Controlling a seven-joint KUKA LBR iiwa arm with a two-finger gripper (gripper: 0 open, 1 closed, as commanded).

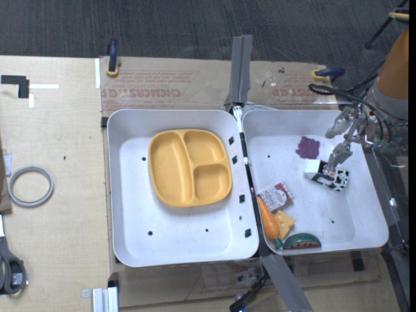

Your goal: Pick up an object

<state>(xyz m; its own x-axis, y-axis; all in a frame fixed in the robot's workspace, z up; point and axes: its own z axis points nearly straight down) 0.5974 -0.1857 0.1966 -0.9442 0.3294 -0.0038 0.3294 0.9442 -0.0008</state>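
My claw (331, 169) hangs low in the right white bin (364, 236), hard against a small black-and-white block (330, 177), with a purple crumpled piece (308, 147) just behind. Bare floor lies open toward the near right corner. A red-and-white packet (275, 196), an orange carrot (266, 219) and a yellow wedge (284, 223) crowd the near left wall.

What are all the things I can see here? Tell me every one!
plate: 1, yellow, three compartments, in the left bin
purple toy: 1, right bin, upper middle
black-and-white toy: 1, right bin, under the tool
red-and-white packet: 1, right bin, left side
carrot: 1, orange, right bin, left edge
cheese wedge: 1, yellow-orange, beside the carrot
watermelon slice: 1, green and red, right bin, front edge
tape ring: 1, grey, on the bench, left
tool: 1, silver, over the right bin
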